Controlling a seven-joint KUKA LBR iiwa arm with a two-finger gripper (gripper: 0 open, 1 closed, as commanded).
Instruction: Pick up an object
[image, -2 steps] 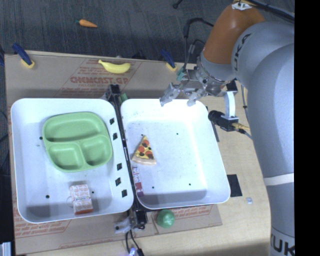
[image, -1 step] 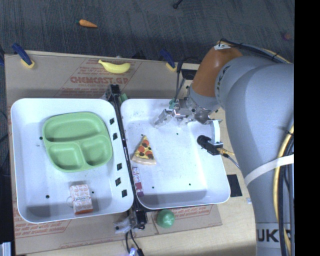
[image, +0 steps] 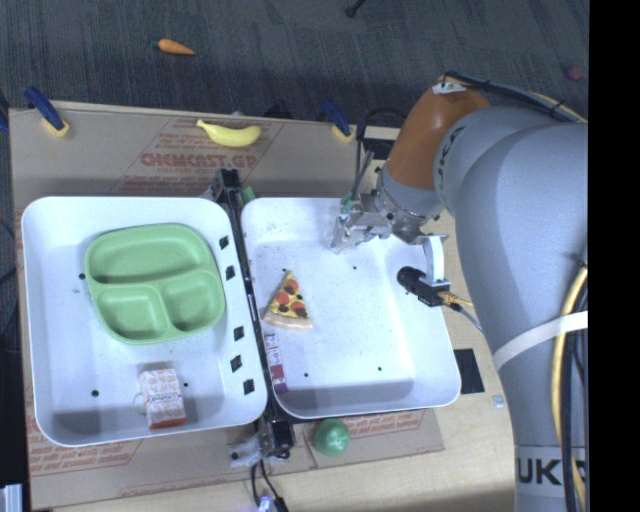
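Grey arm (image: 520, 220) enters from the right of frame, bulky link filling the right side, orange band (image: 435, 125) at upper centre-right, wrist angled down-left toward the top edge of the right bin (image: 400, 370). Yellow cable and white strap along the arm's lower right. Black fitting (image: 420, 285) with a small connector hangs off the wrist over the bin's right side.

Two shallow white bins side by side on a cardboard sheet (image: 170, 155) printed with red lettering, clamped by blue clips (image: 45, 110) at upper left and upper centre. Black divider hardware between the bins. Dark carpeted floor across the top of frame, small orange item (image: 176, 46) lying on it. Yellow banana toy (image: 230, 131) on the cardboard above the bins. Green ball (image: 331, 436) on the cardboard just below the right bin.

Left bin (image: 50, 330): green sectioned tray (image: 150, 280) in the upper half, small wrapped packet (image: 160, 395) near the bottom edge.

Right bin: pizza-slice toy (image: 288, 302) at centre-left, near the divider, lying flat, well apart from the gripper.

Gripper (image: 352, 232) at the upper middle of the right bin, metallic fingers pointing down-left, close over the bin floor. Finger spread: cannot tell at this resolution. Nothing visibly between them.
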